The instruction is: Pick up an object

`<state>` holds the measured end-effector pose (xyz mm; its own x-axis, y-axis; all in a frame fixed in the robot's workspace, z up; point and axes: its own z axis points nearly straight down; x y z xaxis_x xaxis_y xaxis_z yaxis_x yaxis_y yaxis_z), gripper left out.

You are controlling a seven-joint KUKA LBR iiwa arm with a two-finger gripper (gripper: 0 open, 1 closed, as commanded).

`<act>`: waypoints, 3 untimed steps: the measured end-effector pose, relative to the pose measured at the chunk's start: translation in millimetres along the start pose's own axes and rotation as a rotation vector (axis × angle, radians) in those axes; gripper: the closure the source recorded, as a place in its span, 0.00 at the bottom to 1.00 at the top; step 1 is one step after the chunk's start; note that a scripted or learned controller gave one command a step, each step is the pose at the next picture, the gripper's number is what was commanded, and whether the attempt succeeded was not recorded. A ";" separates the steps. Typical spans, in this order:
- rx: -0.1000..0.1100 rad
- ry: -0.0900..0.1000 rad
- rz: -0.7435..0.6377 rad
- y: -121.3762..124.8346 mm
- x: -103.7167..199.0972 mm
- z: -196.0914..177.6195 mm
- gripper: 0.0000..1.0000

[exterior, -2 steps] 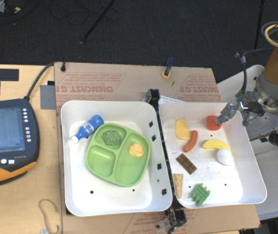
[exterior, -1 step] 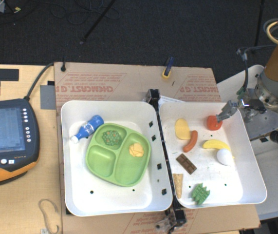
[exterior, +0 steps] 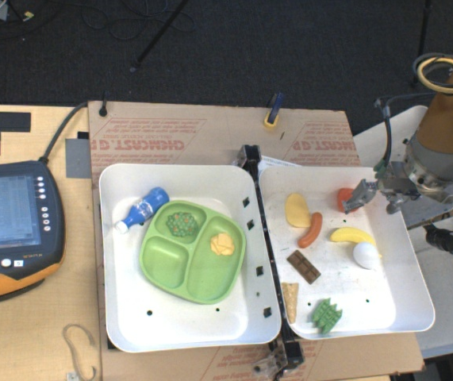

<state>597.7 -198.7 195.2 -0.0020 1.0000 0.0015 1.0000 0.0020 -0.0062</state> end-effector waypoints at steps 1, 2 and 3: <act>0.001 0.001 0.000 -10.1 3.0 51.8 0.00; -0.001 0.000 0.000 -9.6 6.0 104.6 0.00; -0.002 0.000 0.003 -9.5 4.9 92.1 1.00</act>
<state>587.7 -193.6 103.2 0.0008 1.0000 0.0019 1.0000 -0.0008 -0.0040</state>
